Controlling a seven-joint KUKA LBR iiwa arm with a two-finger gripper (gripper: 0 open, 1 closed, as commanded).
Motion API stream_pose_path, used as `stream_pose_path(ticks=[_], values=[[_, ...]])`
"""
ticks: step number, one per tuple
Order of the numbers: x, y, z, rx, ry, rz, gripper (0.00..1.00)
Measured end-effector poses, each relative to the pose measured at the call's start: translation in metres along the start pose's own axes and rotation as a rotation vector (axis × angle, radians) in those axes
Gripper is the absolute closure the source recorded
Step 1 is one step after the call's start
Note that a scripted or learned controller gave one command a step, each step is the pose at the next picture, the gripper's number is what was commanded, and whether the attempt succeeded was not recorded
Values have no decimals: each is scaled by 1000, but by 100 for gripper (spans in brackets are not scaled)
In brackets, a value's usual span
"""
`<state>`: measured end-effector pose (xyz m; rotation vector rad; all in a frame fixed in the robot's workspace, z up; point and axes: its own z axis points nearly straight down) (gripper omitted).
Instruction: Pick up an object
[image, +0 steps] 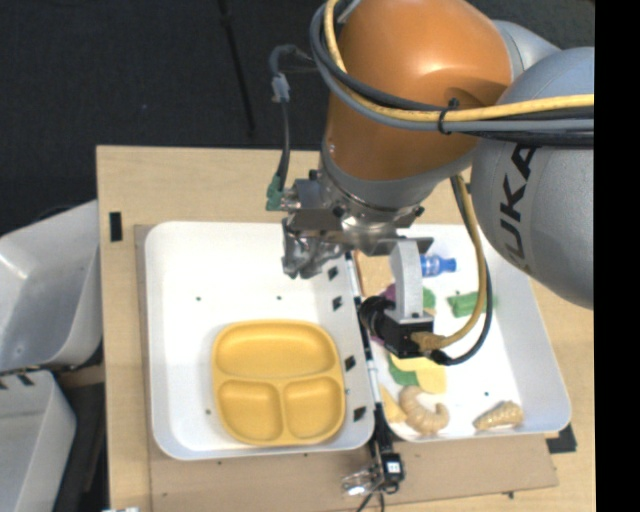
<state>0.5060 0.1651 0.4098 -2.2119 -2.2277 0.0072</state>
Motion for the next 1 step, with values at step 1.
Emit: stream_pose_path(ticks=[1], values=[[-29, 30, 133, 9, -4, 10, 100]])
